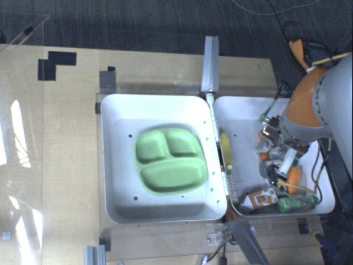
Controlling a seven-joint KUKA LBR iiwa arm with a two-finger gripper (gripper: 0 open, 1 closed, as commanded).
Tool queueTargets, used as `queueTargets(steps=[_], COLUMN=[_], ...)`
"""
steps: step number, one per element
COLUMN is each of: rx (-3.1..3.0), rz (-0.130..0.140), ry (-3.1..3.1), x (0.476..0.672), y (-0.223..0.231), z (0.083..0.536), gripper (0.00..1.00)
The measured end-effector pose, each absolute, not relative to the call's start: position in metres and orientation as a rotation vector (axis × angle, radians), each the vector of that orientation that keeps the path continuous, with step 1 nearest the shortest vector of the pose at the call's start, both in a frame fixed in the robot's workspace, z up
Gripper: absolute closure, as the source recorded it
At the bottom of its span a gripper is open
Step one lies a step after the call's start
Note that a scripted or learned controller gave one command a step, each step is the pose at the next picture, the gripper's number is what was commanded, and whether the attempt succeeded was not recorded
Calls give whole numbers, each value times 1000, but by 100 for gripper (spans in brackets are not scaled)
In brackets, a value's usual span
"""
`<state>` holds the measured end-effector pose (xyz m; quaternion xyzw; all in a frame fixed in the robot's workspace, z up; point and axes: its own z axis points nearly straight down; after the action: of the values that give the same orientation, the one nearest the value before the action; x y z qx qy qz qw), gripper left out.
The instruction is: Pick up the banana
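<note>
The bench [66, 148] carries two white bins side by side; the left bin [116, 164] holds a green divided tray [171, 160] at its middle; the right bin [242, 120] holds the rest. The arm [325, 101] reaches over that bin's right edge; its gripper [274, 148] hangs low near the bin's middle, and whether it is open or closed I cannot tell. The banana [225, 150] lies along the right bin's left wall, apart from the gripper. A green bottle [295, 203], a carrot [294, 176] and a small box [262, 199] crowd the near right corner.
</note>
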<state>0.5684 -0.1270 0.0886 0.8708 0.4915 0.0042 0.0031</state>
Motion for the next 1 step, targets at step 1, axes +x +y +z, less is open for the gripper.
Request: queueTargets(steps=[1], rx=[2754], rz=[7], ry=[1503], x=[587], y=[-72], z=[249], gripper=[100])
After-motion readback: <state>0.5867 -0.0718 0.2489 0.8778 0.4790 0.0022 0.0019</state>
